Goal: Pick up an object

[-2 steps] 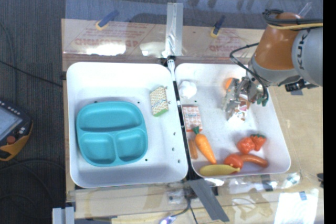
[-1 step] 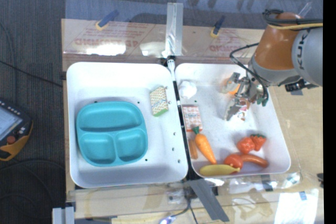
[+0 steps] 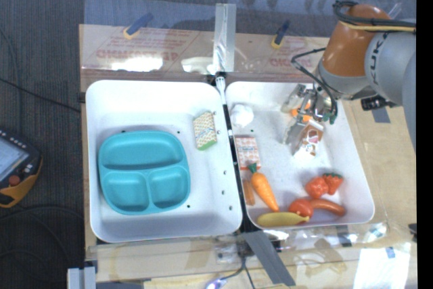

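My gripper [image 3: 302, 120] hangs low over the upper middle of the right bin [image 3: 355, 159], below the orange wrist band. Right beneath it lies a small white and orange-red item [image 3: 312, 139], touching or nearly touching the gripper's tip; whether it is held I cannot tell. Lower in the same bin lie a carrot [image 3: 264, 190], a yellow banana [image 3: 281, 218], a red sausage [image 3: 327, 207], a tomato [image 3: 316, 187] and a strawberry [image 3: 333, 180]. A white round object [image 3: 241, 115] and a printed packet [image 3: 245, 145] sit along the bin's left side.
The left bin [image 3: 122, 95] holds a teal divided plate [image 3: 143, 169] and a speckled yellow-green sponge [image 3: 204, 130] near its right wall. A divider ridge [image 3: 232, 159] separates the bins. The arm's grey body [image 3: 389, 68] overhangs the right bin's upper right corner.
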Motion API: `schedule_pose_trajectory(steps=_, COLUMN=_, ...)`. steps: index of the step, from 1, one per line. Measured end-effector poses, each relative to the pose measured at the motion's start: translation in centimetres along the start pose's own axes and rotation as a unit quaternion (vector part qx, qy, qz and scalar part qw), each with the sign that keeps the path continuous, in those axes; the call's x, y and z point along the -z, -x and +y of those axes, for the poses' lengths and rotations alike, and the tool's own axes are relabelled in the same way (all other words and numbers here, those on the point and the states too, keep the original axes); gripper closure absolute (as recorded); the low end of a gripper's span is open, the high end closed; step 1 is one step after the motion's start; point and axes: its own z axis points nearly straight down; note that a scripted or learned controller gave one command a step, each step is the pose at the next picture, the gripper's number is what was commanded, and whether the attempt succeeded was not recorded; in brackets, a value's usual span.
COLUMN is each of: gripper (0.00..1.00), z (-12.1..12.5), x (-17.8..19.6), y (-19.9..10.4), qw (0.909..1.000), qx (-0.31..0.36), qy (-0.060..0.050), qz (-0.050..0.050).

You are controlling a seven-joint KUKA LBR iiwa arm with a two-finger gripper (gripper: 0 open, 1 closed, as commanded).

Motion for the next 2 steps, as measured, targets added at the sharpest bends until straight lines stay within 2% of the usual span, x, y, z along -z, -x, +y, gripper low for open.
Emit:
schedule_pose_trajectory(steps=1, gripper=0.0, z=3.8, x=0.9, y=-6.0, qw=1.0, qx=-0.006, qy=0.0, qz=-0.002)
schedule_pose_trajectory(steps=2, gripper=0.0, z=-2.6, x=0.0, y=-12.8, qw=1.0, qx=0.003, qy=-0.001, qz=-0.008)
